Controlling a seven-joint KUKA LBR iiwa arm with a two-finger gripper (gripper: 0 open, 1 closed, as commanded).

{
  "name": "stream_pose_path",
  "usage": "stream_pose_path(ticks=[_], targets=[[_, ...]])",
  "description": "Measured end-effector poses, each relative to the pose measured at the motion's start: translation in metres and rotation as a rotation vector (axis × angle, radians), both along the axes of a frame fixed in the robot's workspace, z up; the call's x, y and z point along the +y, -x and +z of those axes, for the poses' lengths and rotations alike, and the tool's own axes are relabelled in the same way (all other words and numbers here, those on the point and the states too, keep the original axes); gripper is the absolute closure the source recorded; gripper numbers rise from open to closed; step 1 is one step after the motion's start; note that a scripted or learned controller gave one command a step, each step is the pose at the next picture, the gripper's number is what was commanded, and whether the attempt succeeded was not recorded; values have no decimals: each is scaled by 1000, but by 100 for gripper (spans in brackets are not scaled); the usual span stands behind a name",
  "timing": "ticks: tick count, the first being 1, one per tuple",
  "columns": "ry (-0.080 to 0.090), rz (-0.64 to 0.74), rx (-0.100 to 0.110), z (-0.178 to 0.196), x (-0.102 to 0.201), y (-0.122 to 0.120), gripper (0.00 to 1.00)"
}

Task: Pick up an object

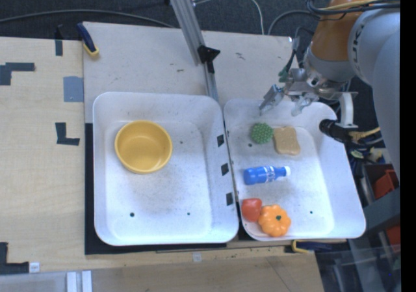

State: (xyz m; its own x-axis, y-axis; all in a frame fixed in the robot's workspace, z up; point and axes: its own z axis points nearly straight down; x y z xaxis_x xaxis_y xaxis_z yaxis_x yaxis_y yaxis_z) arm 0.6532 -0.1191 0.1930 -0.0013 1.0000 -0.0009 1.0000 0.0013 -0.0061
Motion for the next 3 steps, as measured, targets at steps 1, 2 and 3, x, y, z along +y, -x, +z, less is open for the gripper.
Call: stream_pose_path(ticks=[1,2,3], targets=[[0,0,0,-46,0,7,0],[2,1,-7,-97,0,7,0],[2,3,-12,-83,1,5,100]])
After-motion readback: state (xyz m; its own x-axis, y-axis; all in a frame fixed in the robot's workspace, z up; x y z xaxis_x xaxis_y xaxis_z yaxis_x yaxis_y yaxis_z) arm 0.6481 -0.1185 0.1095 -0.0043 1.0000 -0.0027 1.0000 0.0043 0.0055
